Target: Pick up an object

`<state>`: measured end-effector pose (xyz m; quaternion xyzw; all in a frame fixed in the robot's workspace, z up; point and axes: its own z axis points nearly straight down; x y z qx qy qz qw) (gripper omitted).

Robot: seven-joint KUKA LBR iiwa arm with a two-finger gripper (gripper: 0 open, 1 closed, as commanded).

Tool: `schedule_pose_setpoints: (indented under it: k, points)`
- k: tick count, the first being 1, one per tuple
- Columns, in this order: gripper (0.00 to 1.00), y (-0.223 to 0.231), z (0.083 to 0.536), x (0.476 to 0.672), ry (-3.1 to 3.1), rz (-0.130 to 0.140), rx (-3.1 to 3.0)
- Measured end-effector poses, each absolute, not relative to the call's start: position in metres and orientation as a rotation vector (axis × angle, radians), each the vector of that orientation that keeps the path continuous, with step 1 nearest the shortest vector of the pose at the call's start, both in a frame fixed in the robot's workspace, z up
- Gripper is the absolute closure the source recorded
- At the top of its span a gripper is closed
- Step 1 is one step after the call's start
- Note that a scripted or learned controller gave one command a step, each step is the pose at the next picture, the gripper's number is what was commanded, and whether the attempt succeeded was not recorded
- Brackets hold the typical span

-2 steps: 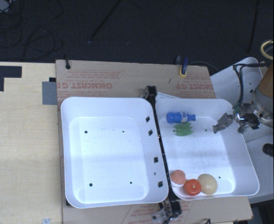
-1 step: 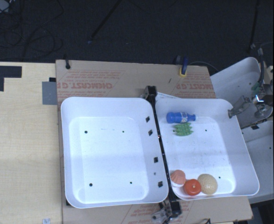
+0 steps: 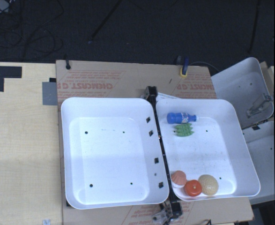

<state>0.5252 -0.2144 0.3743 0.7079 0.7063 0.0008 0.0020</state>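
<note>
1. Pincer: spread or pressed together, cannot tell; nothing seen pinched.
2. Lying in the right bin, toward its far side: a blue bottle, on its side, with a pale band around the body; any wording on that band too small to read.
3. Just beside the bottle, on its near side: a small green object, ragged in outline, apart from the bottle by a thin gap.
4. Clustered in the same bin's near corner, next to the divide: a pinkish ball, a red-orange round object and a pale yellow ball; the red-orange one touching both neighbours.
5. Side by side with that bin: the left bin, white, with small dark dots on its floor.
6. Along the seam between the bins: a row of small black clips.
7. Under both bins: a cardboard sheet printed in reddish letters, upside down from this view, in two places; letters too blurred to read with certainty.
8. On the cardboard's far edge: a blue and yellow clamp.
9. Further out: a light wooden tabletop with black and grey patches, and a grey metal panel.
</note>
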Motion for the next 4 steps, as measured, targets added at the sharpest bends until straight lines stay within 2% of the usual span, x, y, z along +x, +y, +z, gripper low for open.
schedule_pose_setpoints:
  k: [1,2,3,4]
  points:
    - [0.0,-0.215,0.432,0.474,2.215,0.003,2.222]
    - [0.0,-0.212,0.266,0.516,2.231,-0.008,2.228]
    - [0.0,-0.214,0.291,0.534,2.223,0.0,2.219]
    - [0.0,-0.214,0.304,0.561,2.223,0.0,2.218]
